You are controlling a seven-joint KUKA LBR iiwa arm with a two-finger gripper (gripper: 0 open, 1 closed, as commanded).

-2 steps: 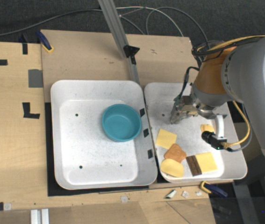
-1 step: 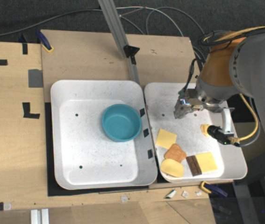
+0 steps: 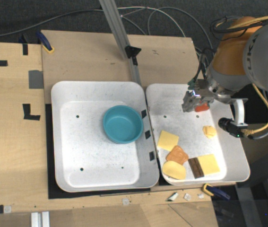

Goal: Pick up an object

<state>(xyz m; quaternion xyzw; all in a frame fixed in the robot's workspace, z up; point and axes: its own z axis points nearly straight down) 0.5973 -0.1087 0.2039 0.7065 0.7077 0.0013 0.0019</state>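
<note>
My gripper (image 3: 191, 103) hangs over the back part of the right bin (image 3: 233, 174), reaching in from the right. A small red object (image 3: 202, 108) lies right beside its tip, on the right; I cannot tell whether the two touch. Nearer the front lie a small yellow piece (image 3: 209, 132), a yellow square (image 3: 168, 140), an orange-brown piece (image 3: 177, 154), a pale yellow oval (image 3: 174, 170), a dark brown block (image 3: 195, 167) and a second yellow square (image 3: 209, 163).
A teal bowl (image 3: 122, 123) sits upright in the left bin (image 3: 67, 141). A slanted metal post (image 3: 119, 32) rises behind the bins. Cables run across the back, and blue-yellow clamps (image 3: 46, 41) grip the board's edges.
</note>
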